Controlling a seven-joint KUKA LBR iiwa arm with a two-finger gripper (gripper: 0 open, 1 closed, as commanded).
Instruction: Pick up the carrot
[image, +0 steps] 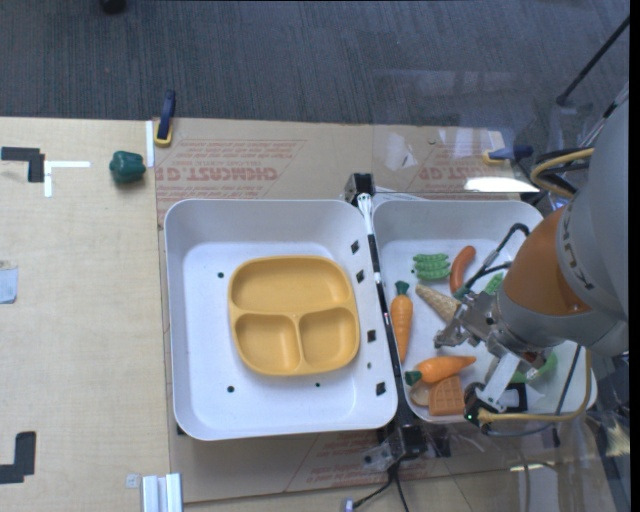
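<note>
Two carrots lie in the right bin. One carrot lies lengthwise beside the bin's left wall, its green top pointing away from me. A second carrot lies crosswise near the front. My gripper hangs low over the bin's middle, just above and to the right of the second carrot and beside a beige cone. The grey arm with its orange band hides the right half of the bin.
A green pea pod and a red sausage lie at the back of the right bin. A brown cracker sits at its front. The left bin holds a yellow divided plate. A green lump rests on the bench at far left.
</note>
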